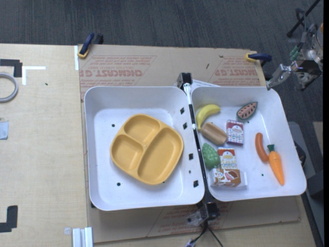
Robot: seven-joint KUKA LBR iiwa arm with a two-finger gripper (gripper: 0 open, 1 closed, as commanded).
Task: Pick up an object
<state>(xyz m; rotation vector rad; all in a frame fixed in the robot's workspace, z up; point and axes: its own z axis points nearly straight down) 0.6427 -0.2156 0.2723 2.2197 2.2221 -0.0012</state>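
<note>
The right bin point(291, 129) holds several toy foods. A yellow banana point(207, 113) lies at its upper left, with a watermelon slice point(247, 110) to the right of it. Below the banana are a brown bread roll point(214, 133) and a small purple carton point(235, 133). A green leafy piece point(209, 156) sits against the left wall beside a printed juice carton point(227, 160) and a flat food packet point(229, 177). A red sausage point(261, 147) and an orange carrot point(276, 166) lie side by side at the right. A yellow divided plate point(147, 148) lies in the left bin point(91, 153).
Both bins rest on a cardboard sheet point(128, 68) held by blue clamps point(86, 44) at the back corners. A metal stand with cables point(300, 66) stands beyond the right bin's far right corner. A tape ring point(6, 86) lies on the bench at far left.
</note>
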